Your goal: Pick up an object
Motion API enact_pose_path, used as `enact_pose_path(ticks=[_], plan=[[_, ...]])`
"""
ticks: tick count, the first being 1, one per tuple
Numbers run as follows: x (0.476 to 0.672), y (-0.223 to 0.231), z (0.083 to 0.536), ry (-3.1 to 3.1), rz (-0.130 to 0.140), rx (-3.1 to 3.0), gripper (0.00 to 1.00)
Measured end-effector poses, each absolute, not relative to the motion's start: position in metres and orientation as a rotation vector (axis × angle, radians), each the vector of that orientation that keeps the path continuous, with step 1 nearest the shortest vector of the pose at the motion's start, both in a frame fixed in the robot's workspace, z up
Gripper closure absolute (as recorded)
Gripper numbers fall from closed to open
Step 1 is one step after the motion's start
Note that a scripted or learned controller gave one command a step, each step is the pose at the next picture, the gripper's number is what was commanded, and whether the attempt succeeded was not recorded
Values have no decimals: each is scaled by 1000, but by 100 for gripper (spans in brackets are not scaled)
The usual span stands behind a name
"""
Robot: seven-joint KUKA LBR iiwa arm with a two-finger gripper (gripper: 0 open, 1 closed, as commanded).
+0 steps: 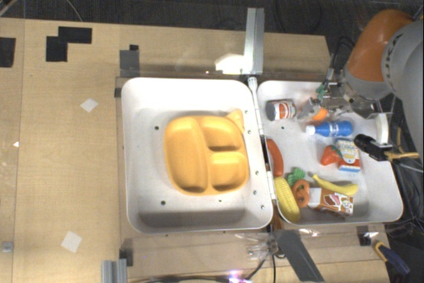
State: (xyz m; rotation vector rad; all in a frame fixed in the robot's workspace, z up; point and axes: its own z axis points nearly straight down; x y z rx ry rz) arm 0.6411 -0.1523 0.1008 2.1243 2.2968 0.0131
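Left to right. Wooden surface [66,162], bare apart from a few black and pale markers. Left bin [136,142] holds one yellow divided tray [202,154], lying flat mid-bin. Right bin [391,199] has the clutter: small can [281,109] on its side at the upper left, red sausage-shaped piece [275,157] along the left wall, corn cob [286,199] at the lower left with an orange-and-green veg [299,187] touching it, banana [334,185] resting on a printed packet [331,202], juice carton [348,157], blue bottle [333,129] on its side, orange carrot [319,114] just above it.

End effector [329,95] sits over the bin's top edge, right by the carrot and the bottle. You can't tell how wide it stands, it's blurred against the rim.

No object looks lifted yet. Your closest targets are the carrot and the bottle. I'd go for the bottle: close across its narrow body, not along it, and come straight down so you don't nudge the carrot or the can. The bottle may roll, so centre on it.
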Motion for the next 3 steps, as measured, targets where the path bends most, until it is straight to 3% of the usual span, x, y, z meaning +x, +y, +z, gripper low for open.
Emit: enact_pose_path(ticks=[1, 2, 3], plan=[[671, -135, 87, 2294, 7, 2139, 0], [675, -134, 104, 2292, 17, 2125, 100], [663, -50, 190, 2061, 17, 2362, 100]])
